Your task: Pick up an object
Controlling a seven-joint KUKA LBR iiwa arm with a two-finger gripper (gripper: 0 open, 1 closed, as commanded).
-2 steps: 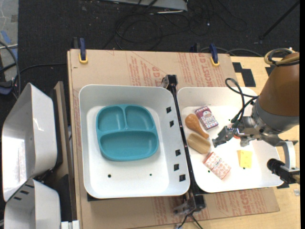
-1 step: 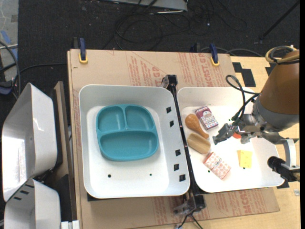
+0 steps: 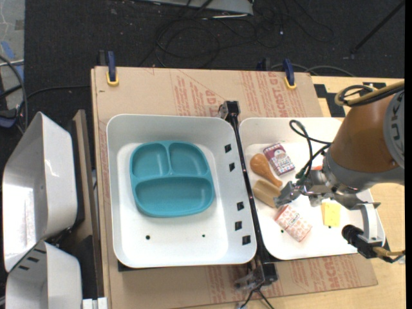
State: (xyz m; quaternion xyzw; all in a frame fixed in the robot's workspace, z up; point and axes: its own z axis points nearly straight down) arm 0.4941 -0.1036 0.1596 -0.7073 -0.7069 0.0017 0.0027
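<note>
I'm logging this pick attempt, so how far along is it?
Done: the arm has reached into the right bin, and the gripper sits low among the items. In hand: nothing visibly; the tan wooden piece, the purple-labelled packet, the red-patterned packet and the yellow piece all lie on the bin floor. Left: closing on one item and lifting it. The teal divided plate rests in the left bin.
</note>
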